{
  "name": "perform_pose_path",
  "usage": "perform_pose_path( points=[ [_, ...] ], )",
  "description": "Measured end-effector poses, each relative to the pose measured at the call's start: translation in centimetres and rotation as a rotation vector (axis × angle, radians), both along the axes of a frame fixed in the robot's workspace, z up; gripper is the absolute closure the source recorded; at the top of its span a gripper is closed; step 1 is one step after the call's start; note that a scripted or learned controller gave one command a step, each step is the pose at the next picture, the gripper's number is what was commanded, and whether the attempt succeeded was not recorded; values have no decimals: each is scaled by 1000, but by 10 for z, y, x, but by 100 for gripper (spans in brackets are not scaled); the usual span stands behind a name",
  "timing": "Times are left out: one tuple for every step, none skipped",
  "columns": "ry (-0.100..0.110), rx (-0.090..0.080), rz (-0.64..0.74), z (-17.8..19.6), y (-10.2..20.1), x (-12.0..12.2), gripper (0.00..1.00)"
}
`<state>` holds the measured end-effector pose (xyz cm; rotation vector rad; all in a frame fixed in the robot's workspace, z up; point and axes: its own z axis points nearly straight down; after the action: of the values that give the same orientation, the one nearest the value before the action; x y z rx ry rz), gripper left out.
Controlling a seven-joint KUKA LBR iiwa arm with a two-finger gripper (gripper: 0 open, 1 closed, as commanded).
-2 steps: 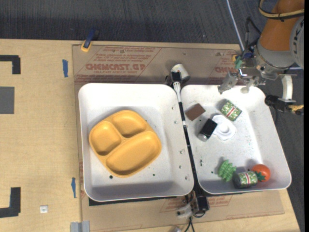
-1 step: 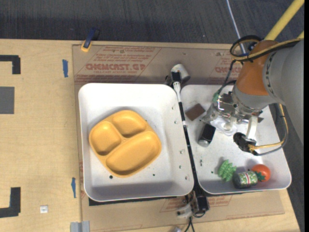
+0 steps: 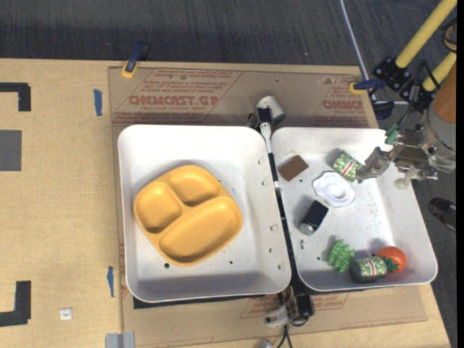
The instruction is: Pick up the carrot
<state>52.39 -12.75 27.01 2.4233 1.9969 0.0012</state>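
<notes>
step: approach, no grasp yet | claw (image 3: 377,164): at right bin (image 3: 413,216) far edge, opening cannot be told | carrot (image 3: 391,259): near corner of right bin, touching a green-label can (image 3: 368,268) | next: descend over carrot

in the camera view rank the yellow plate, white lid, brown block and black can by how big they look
1. yellow plate, by far the largest
2. white lid
3. black can and brown block: they look about alike, so I would not rank one over the other
</notes>
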Motion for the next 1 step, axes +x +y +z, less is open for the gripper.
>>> perform_pose_path(
  points=[
    [-1,-1,1,10,0,1,100]
  ],
)
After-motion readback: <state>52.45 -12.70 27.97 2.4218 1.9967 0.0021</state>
